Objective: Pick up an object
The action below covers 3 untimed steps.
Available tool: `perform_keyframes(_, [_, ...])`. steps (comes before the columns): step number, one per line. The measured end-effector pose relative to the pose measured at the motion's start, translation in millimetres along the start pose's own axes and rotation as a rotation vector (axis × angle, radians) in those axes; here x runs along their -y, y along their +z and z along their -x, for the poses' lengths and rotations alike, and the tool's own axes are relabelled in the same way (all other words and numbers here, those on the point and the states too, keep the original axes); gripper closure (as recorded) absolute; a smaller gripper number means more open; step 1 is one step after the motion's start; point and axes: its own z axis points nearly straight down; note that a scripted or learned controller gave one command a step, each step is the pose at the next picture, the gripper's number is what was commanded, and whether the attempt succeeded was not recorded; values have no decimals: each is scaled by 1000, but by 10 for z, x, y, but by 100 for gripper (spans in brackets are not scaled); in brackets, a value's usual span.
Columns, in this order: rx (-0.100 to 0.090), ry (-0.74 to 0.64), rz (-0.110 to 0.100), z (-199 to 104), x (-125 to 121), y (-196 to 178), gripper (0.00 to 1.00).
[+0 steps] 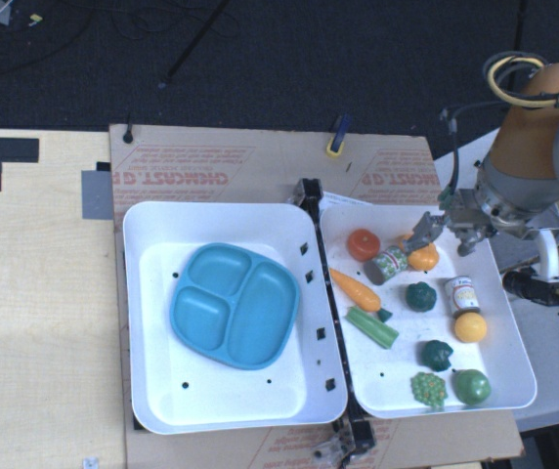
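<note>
You see the gripper (443,231) at the right bin's (514,360) upper edge, its fingers apart and clamping nothing, poised just beside the small orange fruit (422,257) for a pick.

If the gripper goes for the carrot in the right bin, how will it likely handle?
The carrot looks like stiff, glossy toy plastic, so probably light and somewhat slippery. Its tapered, round shape lying flat suggests it may roll or pivot if pushed off-centre. The green stick close by could get nudged.

Blue tray (235,304) in left bin (148,233), gripper (443,225) perhaps touching orange fruit (422,257)
</note>
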Motion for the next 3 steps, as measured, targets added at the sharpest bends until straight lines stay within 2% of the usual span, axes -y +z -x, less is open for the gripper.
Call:
perform_keyframes(1, [3, -2, 14, 2, -28, -81, 0])
perform_keyframes(2, [1, -2, 8, 25, -85, 536, 0])
perform_keyframes(3, [3, -3, 32, 13, -152, 811, 0])
